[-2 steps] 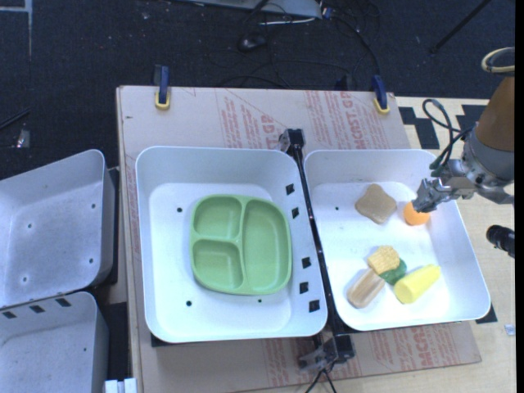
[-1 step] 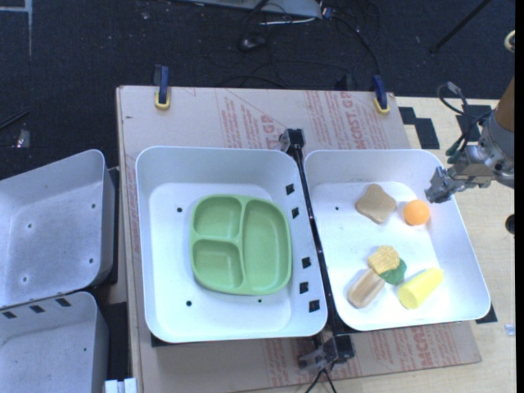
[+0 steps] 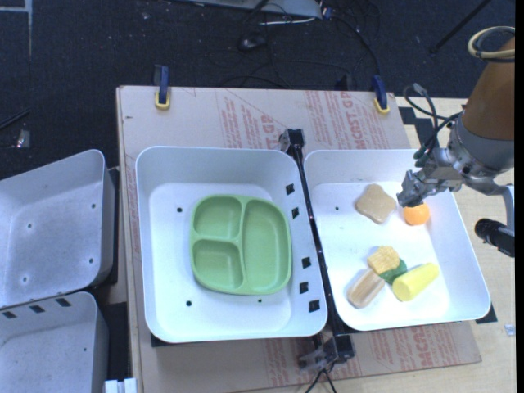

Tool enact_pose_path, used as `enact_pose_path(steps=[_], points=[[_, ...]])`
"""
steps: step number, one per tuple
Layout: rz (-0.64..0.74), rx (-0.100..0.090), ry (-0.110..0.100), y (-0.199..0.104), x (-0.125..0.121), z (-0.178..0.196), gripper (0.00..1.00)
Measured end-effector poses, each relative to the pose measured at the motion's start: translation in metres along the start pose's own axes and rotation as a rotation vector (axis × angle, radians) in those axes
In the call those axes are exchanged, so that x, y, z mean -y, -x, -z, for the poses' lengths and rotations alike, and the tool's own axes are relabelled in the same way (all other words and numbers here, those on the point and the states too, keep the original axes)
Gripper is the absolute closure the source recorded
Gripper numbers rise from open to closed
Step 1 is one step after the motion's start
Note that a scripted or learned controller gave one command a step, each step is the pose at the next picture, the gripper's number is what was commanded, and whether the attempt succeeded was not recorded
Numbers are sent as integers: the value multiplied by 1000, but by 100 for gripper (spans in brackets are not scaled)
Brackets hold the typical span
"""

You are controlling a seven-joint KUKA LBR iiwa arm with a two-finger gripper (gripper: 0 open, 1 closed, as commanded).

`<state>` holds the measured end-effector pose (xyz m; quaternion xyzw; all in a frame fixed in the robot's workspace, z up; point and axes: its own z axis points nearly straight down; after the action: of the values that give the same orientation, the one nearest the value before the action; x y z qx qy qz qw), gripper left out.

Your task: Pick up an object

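Observation:
The right bin (image 3: pixel 458 301) holds a tan bread-like piece (image 3: pixel 376 204), a small orange ball (image 3: pixel 417 214), a yellow corn piece with a green end (image 3: pixel 386 262), a beige roll (image 3: pixel 365 288) and a yellow lemon-shaped piece (image 3: pixel 415 281). My gripper (image 3: pixel 412 195) hangs low at the bin's upper right, just above and left of the orange ball, between it and the tan piece. Its tips are dark and small against the bin.
In the left bin (image 3: pixel 164 178) lies a green divided plate (image 3: pixel 242 245). A black divider (image 3: pixel 307 228) runs between the two bins. Other white bins (image 3: pixel 49 219) stand at the far left. The arm's grey wrist and orange band (image 3: pixel 490 113) reach in from the right.

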<state>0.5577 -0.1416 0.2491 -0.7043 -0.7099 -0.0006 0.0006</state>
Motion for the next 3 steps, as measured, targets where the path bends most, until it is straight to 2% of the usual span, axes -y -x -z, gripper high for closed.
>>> enact_pose_path(steps=[2, 3], points=[[-2, 0, -2, -103, 37, 8, 100], [-2, 1, -3, -150, 51, -11, 100]])
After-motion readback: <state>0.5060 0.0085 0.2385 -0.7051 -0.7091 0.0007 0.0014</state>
